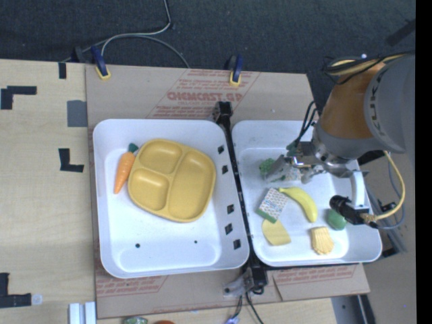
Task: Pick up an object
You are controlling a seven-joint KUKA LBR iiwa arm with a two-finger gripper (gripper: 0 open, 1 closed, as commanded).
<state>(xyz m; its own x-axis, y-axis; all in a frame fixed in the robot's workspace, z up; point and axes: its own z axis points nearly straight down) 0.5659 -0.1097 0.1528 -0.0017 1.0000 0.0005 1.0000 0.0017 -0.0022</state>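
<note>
In the right bin (pixel 358 252), my gripper (pixel 291 171) hangs low over the upper middle, reaching in from the right. A small green toy (pixel 268 167) lies right at its left side, touching or nearly touching it; whether it is gripped I cannot tell. Just below the gripper lie a yellow banana (pixel 302 202) and a white-and-green checkered block (pixel 272 205). Further toward the front are a yellow wedge (pixel 275 233), a corn cob (pixel 322 241) and a round green piece (pixel 335 220), partly behind a black fitting on the arm.
The left bin (pixel 155 255) holds a yellow divided plate (pixel 171 179) and an orange carrot (pixel 123 171) beside the plate's left edge. A black divider (pixel 233 181) runs between the bins. The arm's cables (pixel 395 194) hang over the right bin's right rim.
</note>
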